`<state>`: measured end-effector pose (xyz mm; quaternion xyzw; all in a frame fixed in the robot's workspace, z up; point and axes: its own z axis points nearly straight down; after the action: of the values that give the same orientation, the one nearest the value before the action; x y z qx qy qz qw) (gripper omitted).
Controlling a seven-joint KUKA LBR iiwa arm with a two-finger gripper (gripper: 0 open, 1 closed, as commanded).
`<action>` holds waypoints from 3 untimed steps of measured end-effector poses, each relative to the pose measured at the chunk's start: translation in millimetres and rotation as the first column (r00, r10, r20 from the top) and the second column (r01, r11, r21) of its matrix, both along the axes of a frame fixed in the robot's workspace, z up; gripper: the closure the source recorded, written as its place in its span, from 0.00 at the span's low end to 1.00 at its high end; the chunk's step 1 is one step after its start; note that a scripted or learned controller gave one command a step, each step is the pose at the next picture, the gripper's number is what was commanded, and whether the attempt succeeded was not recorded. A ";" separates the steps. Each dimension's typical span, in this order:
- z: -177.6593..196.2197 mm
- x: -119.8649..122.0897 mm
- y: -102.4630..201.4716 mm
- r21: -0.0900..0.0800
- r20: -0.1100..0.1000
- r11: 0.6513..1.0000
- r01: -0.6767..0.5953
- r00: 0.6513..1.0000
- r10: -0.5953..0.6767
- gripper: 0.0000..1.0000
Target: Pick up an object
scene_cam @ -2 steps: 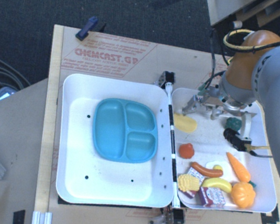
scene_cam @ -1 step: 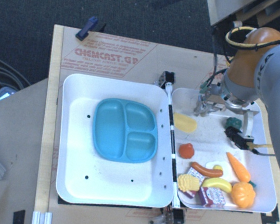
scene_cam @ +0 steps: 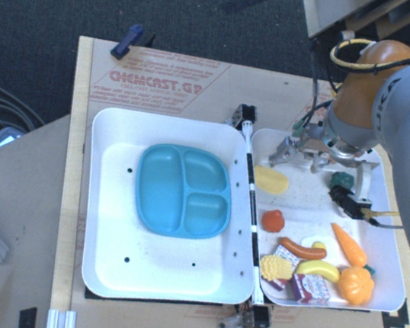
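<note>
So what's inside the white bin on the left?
The left bin holds a blue divided plate with three bare sections, lying flat on the bin floor. A few small dark dots mark the floor around it. Whatever lies under the plate is covered.

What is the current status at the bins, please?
Claw hovering at right bin's far end, nothing seen in it. Yellow toy lies just below it. Remaining toys clustered at near end; blue tray in left bin.

Brown bench [scene_cam: 157,75], two white bins [scene_cam: 106,205] side by side, perhaps touching
</note>
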<state>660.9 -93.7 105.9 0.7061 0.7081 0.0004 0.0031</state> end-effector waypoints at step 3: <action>-10.5 6.5 1.3 0.000 0.000 1.000 0.001 1.000 -0.001 0.00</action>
<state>667.4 -92.4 95.4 0.7064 0.7078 0.0005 0.0031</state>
